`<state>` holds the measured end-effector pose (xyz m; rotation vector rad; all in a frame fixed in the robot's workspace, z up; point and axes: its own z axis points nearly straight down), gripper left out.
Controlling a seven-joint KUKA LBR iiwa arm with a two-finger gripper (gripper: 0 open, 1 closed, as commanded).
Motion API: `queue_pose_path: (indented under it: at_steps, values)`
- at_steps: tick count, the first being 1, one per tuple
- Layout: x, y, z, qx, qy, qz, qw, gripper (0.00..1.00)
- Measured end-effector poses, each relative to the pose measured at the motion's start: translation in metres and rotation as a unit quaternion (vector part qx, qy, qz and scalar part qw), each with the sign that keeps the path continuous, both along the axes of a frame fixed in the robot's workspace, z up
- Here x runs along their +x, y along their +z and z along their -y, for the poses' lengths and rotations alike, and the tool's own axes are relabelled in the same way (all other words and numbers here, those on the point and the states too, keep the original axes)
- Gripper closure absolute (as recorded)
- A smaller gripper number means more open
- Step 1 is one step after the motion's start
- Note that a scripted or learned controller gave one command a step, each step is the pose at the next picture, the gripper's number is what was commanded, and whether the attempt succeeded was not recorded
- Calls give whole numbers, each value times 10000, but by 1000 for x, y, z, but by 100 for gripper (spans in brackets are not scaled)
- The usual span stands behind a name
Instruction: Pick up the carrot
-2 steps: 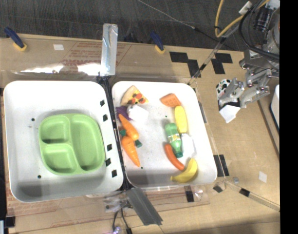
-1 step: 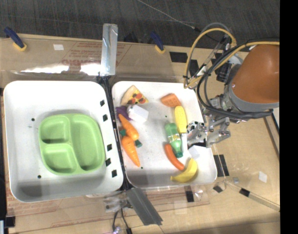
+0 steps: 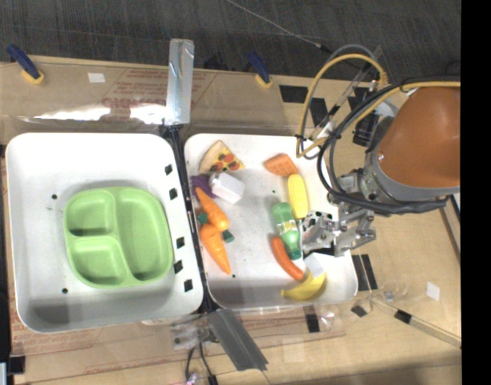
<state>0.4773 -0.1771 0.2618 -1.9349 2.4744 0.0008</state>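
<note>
Two orange carrots lie end to end along the left wall of the right bin (image 3: 253, 295): the upper carrot (image 3: 210, 208) and the lower carrot (image 3: 217, 249). A small green piece sits between them. My gripper (image 3: 318, 231) hangs low over the right side of the same bin, next to a green bottle (image 3: 284, 218) and above a thin orange-red vegetable (image 3: 286, 260). It stands well to the right of both carrots, and I see nothing held in it.
The right bin also holds a pizza slice (image 3: 221, 159), a white block (image 3: 228, 188), an orange wedge (image 3: 282, 165), a yellow corn cob (image 3: 297, 195) and a banana (image 3: 306, 287). A green divided plate (image 3: 117, 235) sits in the left bin (image 3: 29, 167).
</note>
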Motion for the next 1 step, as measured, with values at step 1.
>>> queue_pose_path:
  at_steps: [1]
  values:
    - [1, 25, -6, -5, -26, 9, 10000, 100]
